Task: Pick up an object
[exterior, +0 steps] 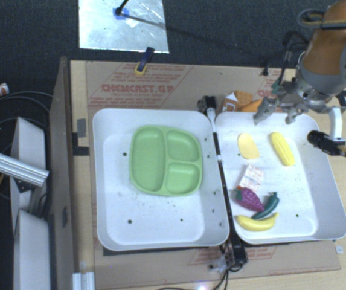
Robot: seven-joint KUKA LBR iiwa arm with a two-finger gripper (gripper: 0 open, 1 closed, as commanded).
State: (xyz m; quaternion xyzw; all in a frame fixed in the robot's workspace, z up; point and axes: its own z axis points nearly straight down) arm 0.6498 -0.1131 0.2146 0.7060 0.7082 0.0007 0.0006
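The pincer (pixel 276 111) hangs over the far edge of the right bin (pixel 326 213), with its two fingers spread apart and nothing between them. The toys lie in this bin. The corn cob (pixel 282 148) is nearest, just below the pincer. A pale yellow lump (pixel 248 146) sits beside it. Lower down are a small white and red packet (pixel 252 176), a purple bunch of grapes (pixel 249 199), a green pepper (pixel 270 203) and a banana (pixel 256 222), all close together. The left bin (pixel 112 222) has a green plate (pixel 164 161) in it. The corn looks like light, hard plastic, and it may be smooth and roll. It lies apart from the others, so it looks like the easy one. Grabbing it across its middle, over the thin way, looks best
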